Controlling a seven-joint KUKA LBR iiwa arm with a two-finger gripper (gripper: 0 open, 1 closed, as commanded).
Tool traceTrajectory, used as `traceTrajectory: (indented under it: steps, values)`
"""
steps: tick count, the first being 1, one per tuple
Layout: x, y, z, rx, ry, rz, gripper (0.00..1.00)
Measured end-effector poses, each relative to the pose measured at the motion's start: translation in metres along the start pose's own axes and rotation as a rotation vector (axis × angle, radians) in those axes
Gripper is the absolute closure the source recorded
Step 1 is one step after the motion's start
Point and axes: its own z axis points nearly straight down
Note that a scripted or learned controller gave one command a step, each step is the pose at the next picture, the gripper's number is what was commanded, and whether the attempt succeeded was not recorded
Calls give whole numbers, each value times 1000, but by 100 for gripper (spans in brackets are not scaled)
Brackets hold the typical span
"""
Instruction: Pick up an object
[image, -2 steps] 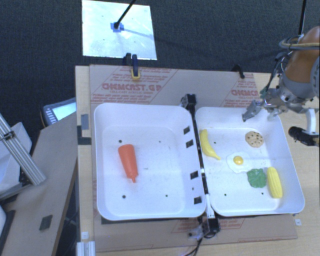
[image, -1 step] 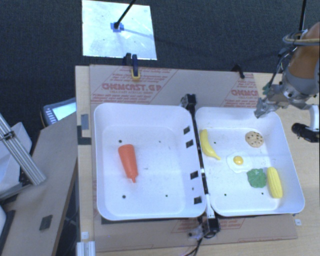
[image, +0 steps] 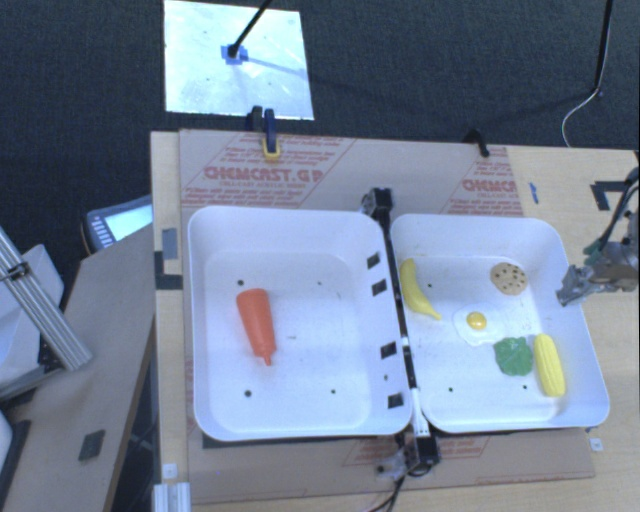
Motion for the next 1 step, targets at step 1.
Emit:
traceTrajectory:
  steps: [1]
  values:
    - [2,-6,-52,-7,-1,-10,100]
